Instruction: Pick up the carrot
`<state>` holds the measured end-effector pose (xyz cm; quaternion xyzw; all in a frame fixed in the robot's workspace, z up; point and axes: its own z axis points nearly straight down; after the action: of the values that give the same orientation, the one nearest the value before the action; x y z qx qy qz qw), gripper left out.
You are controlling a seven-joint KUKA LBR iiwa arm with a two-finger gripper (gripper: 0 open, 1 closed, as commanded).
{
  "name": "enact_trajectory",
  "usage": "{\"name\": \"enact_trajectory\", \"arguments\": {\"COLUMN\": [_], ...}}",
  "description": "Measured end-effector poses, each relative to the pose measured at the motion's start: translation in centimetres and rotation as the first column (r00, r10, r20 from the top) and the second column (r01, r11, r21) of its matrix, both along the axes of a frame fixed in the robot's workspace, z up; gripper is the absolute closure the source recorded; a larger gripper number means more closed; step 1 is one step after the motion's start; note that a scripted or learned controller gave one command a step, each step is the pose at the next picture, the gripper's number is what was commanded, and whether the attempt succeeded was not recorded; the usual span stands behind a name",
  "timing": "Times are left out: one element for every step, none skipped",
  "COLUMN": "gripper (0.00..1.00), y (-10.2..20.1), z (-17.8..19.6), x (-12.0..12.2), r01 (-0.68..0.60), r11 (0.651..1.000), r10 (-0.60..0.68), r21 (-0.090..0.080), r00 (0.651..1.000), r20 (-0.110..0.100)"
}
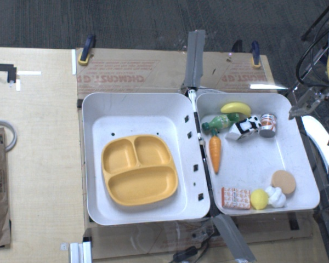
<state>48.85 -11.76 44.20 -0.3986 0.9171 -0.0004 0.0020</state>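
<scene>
The carrot (214, 154) is orange with a small green top. It lies in the right bin (296, 163), close to the bin's left wall, with its thick end towards the far side and its tip towards the near side. A green vegetable toy (216, 124) lies just beyond its top end, almost touching it. The bin floor to the right of the carrot is bare.
A banana (235, 108), a black-and-white toy (247, 126) and a small can (267, 125) crowd the right bin's far part. A pink packet (236, 198), lemon (259, 199), white garlic (276, 196) and tan disc (284, 181) line its near edge. A yellow divided plate (140, 170) sits in the left bin (93, 147).
</scene>
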Motion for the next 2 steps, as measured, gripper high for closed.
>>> {"name": "enact_trajectory", "arguments": {"gripper": [0.0, 0.0], "y": [2.4, 6.7], "z": [0.0, -5.0], "x": [0.0, -1.0], "r01": [-0.43, -0.705], "r11": [0.903, 0.709], "r10": [0.43, 0.705], "r21": [0.0, 0.002], "r00": [0.903, 0.709], "r20": [-0.001, -0.002]}}
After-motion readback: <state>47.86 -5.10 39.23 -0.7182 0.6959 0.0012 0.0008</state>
